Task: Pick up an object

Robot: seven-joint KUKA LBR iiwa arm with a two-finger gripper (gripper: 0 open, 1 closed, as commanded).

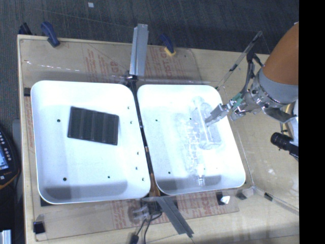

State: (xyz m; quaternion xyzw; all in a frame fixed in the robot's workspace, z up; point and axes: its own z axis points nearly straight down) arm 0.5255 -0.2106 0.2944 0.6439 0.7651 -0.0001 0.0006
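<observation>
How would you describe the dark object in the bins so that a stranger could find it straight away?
Start with the left bin of the two white bins. In its upper half lies a flat dark ribbed rectangle, slightly tilted. Nothing else in either bin is dark: the right bin holds clear plastic items.

Arm: one, grey, entering from the right side of the camera view. Orange band above the wrist, rounded, at the upper right corner. Grey wrist section directly beneath the band, with thin cables and a slim rod running up and to the left from it. Small black cylindrical fitting lower down at the right edge. Two-finger metal pincer [212,114]: extended leftward and slightly downward from the wrist, slim and grey, its tip low over the right-hand part of the surface. Finger spacing not discernible.
</observation>
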